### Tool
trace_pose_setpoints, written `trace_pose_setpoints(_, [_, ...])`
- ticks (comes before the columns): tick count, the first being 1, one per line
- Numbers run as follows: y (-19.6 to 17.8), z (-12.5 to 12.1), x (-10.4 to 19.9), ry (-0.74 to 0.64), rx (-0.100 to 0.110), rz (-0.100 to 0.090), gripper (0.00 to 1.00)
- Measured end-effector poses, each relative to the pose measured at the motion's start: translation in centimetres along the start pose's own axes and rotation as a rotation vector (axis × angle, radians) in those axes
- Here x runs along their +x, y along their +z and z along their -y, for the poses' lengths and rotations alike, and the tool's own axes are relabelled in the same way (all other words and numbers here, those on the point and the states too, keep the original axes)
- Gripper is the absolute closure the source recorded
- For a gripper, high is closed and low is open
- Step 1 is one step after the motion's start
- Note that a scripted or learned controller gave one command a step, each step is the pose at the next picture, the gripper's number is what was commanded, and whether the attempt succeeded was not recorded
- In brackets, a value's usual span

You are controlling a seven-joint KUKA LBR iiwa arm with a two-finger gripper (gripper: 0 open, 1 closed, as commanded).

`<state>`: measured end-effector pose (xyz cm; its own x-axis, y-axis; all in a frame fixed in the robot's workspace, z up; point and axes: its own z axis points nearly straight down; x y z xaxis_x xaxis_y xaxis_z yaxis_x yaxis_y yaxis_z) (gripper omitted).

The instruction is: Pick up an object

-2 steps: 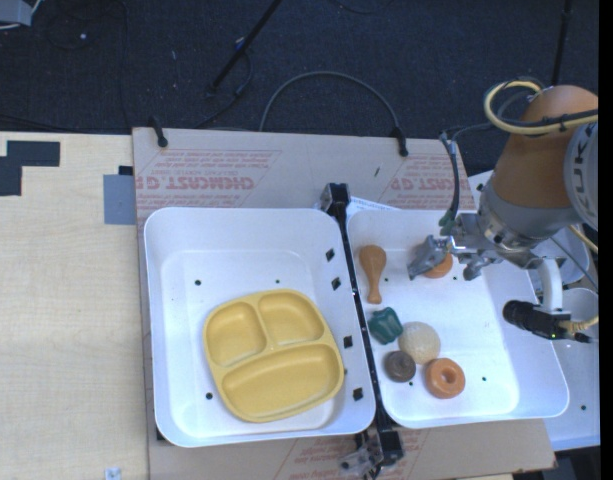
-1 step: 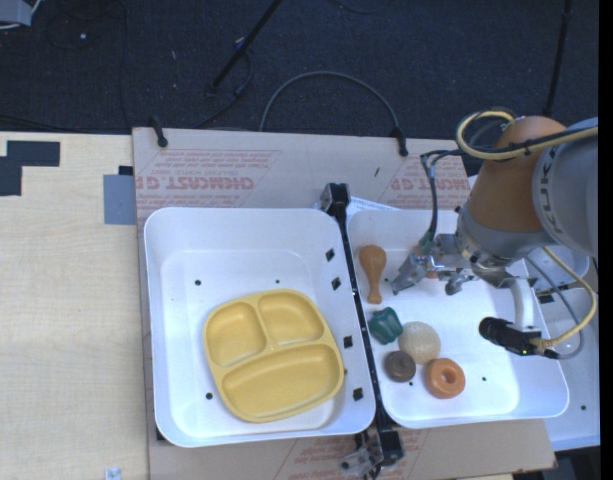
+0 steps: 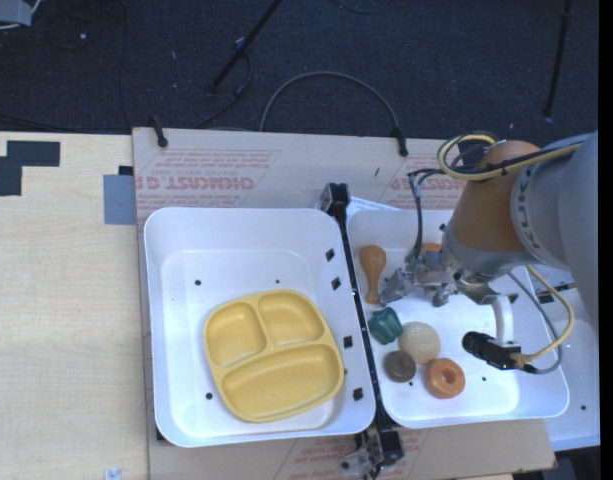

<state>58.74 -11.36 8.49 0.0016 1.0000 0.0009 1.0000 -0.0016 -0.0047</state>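
You have two white bins side by side. The left bin holds one thing: a yellow divided plate with three compartments, lying flat toward the bin's 5 o'clock corner, its compartments bare. The right bin holds the loose things you can pick from. A tan bulb-headed piece lies near the bin's 9 o'clock wall, head toward 12 and stem toward 6. A green piece sits just at 6 o'clock from that stem. At 4 o'clock from the green piece is a cream ball, just beside it. A brown round piece sits at 7 o'clock from the ball, about touching it, and an orange doughnut-shaped ring lies at 5 o'clock from the ball. The arm comes in from 3 o'clock, and the gripper hangs low in the right bin, just at 3 o'clock from the tan piece's stem and at 12 o'clock from the green piece and the ball. You cannot tell how far open it is, nor whether it has hold of anything.
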Motion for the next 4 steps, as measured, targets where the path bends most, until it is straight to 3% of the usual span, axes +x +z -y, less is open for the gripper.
trace_pose_setpoints(1, [-1.3, 0.0, -0.1, 0.004, -0.001, 0.0, 1.0])
trace_pose_setpoints(4, [-16.4, 1.3, -0.6, -0.003, -0.006, 0.001, 1.0])
